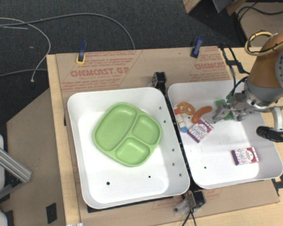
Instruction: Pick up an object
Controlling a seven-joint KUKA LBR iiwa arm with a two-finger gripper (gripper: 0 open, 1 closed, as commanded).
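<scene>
The right bin [218,170] holds several small items. An orange pretzel shape [183,107] lies at its back left, with an orange sausage-like piece [201,113] beside it. A white and blue tube [181,122] lies along the left wall. A purple and white packet [199,130] sits just in front of the sausage. A small purple box [244,155] rests at the front right. My gripper [222,113] hangs low over the bin's back, just right of the sausage piece. A small green item [221,102] lies right behind the gripper.
The left bin [88,176] carries a green divided plate [127,134] in its middle. A black clamp [159,78] sits between the bins at the back. The grey arm with its orange band [265,67] comes in over the right bin's back right corner.
</scene>
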